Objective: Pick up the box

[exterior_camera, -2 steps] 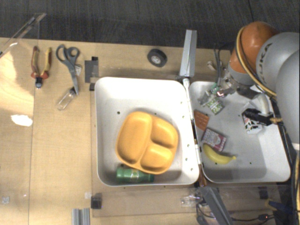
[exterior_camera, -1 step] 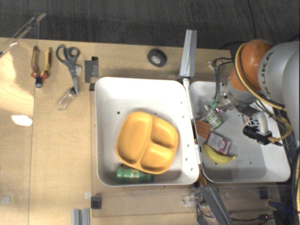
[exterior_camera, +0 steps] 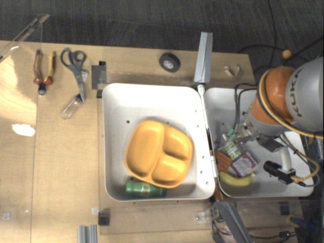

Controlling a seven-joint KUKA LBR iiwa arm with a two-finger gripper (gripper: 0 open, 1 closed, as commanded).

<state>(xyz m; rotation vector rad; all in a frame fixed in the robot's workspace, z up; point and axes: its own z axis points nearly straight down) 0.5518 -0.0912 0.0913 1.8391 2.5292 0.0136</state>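
**Box not yet lifted**

Hovered over the right shallow white bin (exterior_camera: pixel 223 97), grey-and-orange arm's gripper (exterior_camera: pixel 242 135); finger state impossible to tell. Lay at its seven o'clock, small green-and-white printed box (exterior_camera: pixel 232 148), beside purple packet (exterior_camera: pixel 244 163) and yellow banana (exterior_camera: pixel 237 178). Grasp and lift apparently left.

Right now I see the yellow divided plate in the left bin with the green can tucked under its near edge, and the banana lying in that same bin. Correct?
Not quite. The camera view shows the banana in the right bin, near its front wall. The yellow divided plate and the green can are in the left bin, as you said.
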